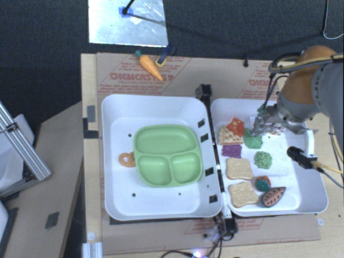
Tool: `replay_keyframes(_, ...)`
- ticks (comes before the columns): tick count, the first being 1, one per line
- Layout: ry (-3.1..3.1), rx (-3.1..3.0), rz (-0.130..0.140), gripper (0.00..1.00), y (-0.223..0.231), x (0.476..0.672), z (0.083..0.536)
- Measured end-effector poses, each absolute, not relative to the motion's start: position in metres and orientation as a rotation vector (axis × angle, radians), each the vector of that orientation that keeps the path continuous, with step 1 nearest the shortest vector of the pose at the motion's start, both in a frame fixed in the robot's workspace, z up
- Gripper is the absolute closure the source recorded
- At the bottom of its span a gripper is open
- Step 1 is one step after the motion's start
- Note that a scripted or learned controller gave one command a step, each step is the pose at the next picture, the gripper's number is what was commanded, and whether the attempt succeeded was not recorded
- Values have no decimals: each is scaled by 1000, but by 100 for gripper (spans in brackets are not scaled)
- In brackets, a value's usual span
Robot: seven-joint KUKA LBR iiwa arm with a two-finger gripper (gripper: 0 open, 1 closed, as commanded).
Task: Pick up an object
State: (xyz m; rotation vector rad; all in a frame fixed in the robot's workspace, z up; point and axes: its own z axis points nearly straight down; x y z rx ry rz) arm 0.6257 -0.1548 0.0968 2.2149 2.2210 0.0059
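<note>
Toast slices (241, 181) lower right | gripper (260, 128), state untellable, sat over green toy (252, 141) | risk: crowded neighbours could spoil the grasp.

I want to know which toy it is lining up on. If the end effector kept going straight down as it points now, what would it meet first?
Most likely the green toy in the right bin, which sits just under the end effector. Depth is hard to judge from this slanted view, so the red-topped piece beside it could be struck instead.

Bright, even light — slightly soft focus.
</note>
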Motion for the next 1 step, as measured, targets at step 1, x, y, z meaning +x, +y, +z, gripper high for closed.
replay_keyframes(1,2222,2214,5,100,-153,622,142)
